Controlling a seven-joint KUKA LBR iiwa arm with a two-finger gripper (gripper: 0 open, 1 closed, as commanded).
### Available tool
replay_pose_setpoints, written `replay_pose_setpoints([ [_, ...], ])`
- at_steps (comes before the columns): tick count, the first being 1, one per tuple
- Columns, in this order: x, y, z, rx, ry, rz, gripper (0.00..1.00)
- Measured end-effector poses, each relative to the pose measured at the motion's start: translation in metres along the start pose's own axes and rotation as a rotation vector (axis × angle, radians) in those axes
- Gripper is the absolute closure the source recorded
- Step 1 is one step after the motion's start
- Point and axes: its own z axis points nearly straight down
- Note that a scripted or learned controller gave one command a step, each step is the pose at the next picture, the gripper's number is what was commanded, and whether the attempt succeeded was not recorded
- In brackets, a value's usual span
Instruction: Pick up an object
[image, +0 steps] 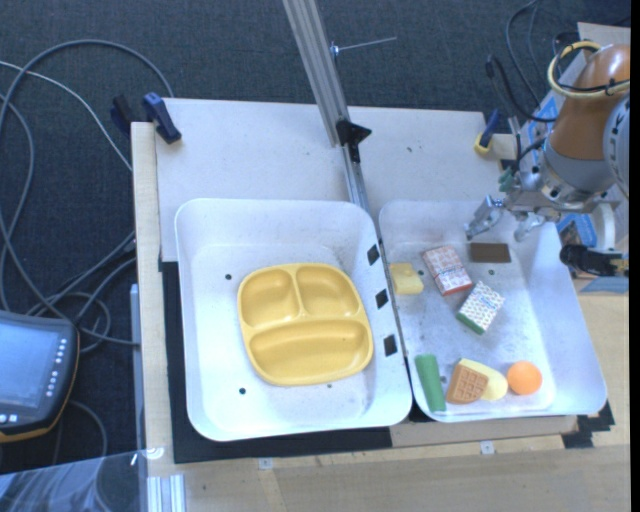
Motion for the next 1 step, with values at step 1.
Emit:
replay_pose_setpoints([
  [1,-0.0003,0.0023,-0.0167,-0.009,-0.003,-0.001,1.0],
])
